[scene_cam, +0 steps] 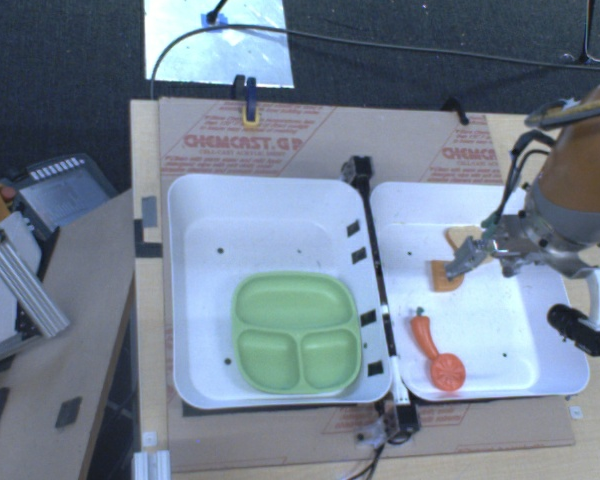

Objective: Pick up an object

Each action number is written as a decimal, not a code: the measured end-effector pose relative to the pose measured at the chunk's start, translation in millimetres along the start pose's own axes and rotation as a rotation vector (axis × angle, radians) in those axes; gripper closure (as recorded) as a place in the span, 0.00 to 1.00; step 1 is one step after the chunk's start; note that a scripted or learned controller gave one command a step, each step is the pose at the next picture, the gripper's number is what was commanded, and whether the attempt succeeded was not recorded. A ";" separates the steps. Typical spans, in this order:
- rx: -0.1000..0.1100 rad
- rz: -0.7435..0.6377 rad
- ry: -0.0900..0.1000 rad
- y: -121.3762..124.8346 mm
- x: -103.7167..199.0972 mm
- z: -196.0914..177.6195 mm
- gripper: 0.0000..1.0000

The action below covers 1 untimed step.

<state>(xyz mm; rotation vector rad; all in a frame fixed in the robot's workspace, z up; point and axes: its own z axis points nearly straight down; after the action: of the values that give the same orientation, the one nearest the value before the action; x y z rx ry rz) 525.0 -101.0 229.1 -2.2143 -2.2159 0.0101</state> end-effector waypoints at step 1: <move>-0.012 -0.003 -0.002 2.4 0.3 -5.8 0.00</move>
<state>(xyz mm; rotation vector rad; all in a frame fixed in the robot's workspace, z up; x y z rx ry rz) 527.6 -100.8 234.9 -2.2184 -2.2258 -0.0017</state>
